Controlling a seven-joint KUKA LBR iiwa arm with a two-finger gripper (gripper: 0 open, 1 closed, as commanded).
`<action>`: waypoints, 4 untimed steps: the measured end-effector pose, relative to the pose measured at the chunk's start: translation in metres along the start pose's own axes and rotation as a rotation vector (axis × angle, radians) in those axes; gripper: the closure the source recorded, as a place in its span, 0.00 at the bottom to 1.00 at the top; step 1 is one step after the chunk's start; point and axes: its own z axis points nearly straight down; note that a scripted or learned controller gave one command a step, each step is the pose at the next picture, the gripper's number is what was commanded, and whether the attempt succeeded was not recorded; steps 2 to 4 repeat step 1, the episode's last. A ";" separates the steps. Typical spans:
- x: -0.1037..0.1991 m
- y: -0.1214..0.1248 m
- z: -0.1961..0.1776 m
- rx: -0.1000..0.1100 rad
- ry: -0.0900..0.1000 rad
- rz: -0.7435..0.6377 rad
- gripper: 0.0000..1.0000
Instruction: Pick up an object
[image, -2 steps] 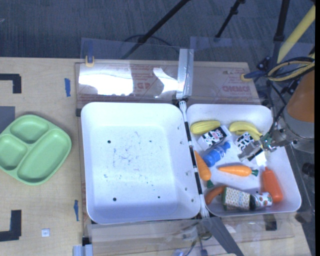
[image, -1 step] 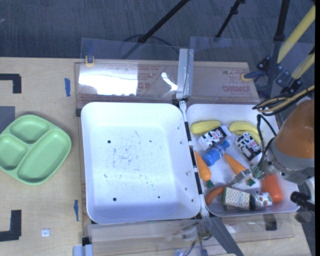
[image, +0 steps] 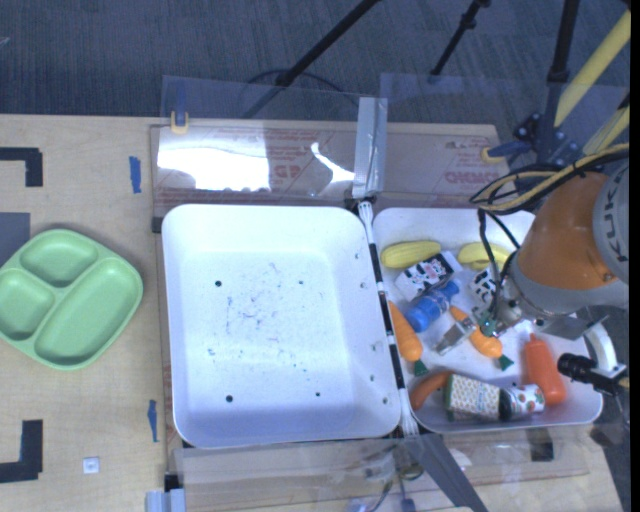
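Observation:
The right bin (image: 590, 408) holds several small objects. Among them are a yellow banana (image: 410, 252), a black-and-white patterned piece (image: 432, 270), a blue item (image: 430, 306), a long orange carrot (image: 405, 337), a red-orange bottle (image: 541, 368) and a labelled container (image: 487, 400) lying on its side. My gripper (image: 492, 320) reaches down from the orange-banded arm (image: 565, 245) into the middle of this bin. It is right above a small orange carrot (image: 486, 345) and may touch it. The arm hides the bin's far right part.
The left bin (image: 270, 320) lies beside the right one, with a shared wall between them. A green divided plate (image: 65, 297) sits on the bench at far left. Clear plastic panels (image: 260, 150) stand behind the bins. Cables (image: 520, 190) hang near the arm.

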 end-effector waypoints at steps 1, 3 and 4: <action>-0.001 0.001 -0.011 -0.004 -0.002 0.003 1.00; -0.001 0.001 -0.011 -0.004 -0.002 0.003 1.00; -0.001 0.001 -0.011 -0.004 -0.002 0.003 1.00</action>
